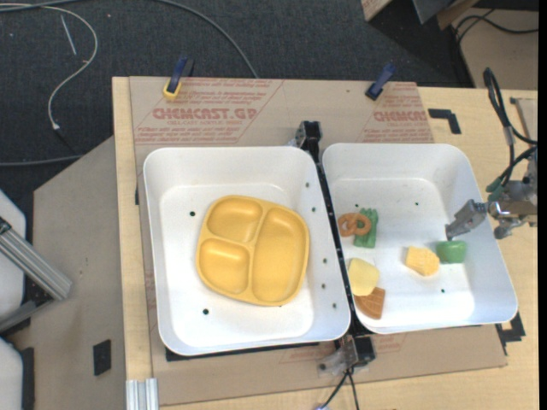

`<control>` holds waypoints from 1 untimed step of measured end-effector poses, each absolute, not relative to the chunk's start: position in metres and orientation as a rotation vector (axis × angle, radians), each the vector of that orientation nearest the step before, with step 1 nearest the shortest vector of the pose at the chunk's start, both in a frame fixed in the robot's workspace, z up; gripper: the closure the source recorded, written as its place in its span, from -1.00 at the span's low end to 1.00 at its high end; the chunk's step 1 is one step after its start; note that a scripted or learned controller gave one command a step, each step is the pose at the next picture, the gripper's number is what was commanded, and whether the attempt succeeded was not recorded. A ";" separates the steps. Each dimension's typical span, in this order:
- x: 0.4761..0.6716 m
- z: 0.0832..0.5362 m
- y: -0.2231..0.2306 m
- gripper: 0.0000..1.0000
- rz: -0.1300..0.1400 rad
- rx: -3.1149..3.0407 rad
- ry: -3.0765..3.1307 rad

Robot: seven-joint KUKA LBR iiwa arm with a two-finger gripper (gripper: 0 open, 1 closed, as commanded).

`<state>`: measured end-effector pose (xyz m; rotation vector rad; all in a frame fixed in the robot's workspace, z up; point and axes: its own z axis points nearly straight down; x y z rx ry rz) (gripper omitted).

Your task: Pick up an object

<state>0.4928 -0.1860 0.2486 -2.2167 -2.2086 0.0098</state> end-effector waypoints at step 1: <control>0.495 0.254 -0.186 -1.00 0.000 -2.220 -2.221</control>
